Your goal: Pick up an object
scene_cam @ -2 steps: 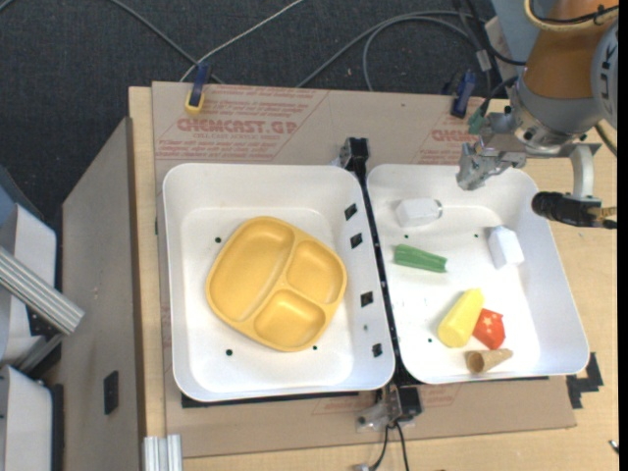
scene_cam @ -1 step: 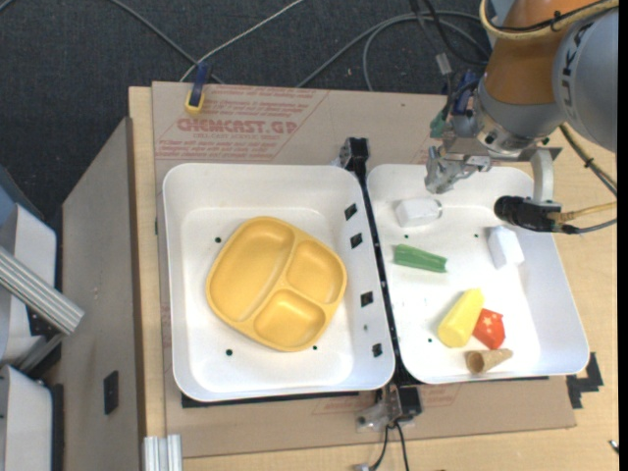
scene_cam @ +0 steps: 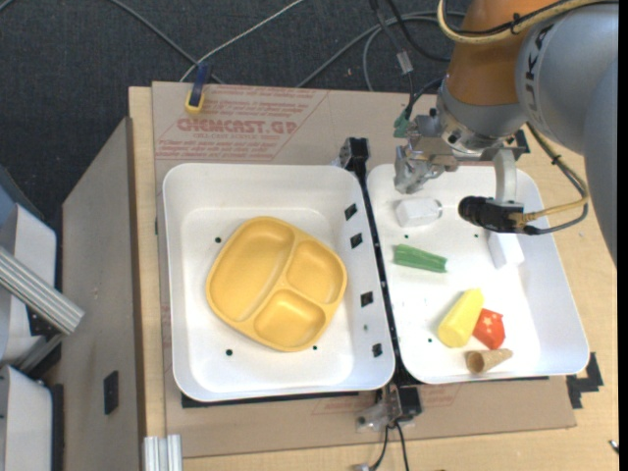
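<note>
Two white bins (scene_cam: 186,361) are carried on a cardboard-topped bench (scene_cam: 245,116) over dark carpet (scene_cam: 69,57); the claw (scene_cam: 414,177) is seen above a pale object (scene_cam: 417,211) in the right bin (scene_cam: 559,292), its state indeterminable

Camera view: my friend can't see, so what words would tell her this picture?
A grey robot arm's gripper hangs above a small white block in the right white bin, which also holds a green stick, a yellow block, a red piece and a tan cone. The left white bin holds a yellow divided plastic plate.
</note>
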Action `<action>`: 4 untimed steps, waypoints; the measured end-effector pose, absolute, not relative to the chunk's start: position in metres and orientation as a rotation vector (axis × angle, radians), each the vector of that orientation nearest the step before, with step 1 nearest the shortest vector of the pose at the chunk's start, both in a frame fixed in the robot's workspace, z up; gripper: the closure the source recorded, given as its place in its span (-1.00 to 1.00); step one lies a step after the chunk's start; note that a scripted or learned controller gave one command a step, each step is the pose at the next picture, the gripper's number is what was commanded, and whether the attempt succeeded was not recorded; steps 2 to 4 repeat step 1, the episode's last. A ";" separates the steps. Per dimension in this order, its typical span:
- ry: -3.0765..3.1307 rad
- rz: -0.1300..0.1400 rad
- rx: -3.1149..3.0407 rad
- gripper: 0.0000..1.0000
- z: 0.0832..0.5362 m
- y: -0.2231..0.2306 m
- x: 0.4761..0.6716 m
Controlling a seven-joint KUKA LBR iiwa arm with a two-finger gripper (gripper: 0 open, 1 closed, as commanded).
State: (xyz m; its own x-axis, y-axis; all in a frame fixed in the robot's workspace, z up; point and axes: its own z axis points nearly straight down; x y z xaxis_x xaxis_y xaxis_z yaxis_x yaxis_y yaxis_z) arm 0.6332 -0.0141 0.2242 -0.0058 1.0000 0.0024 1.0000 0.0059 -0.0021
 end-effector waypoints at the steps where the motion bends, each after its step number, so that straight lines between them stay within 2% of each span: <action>1: -2.227 -0.002 -2.213 1.00 0.232 0.038 0.627; 4: -2.227 -0.002 -2.213 1.00 0.232 0.038 0.627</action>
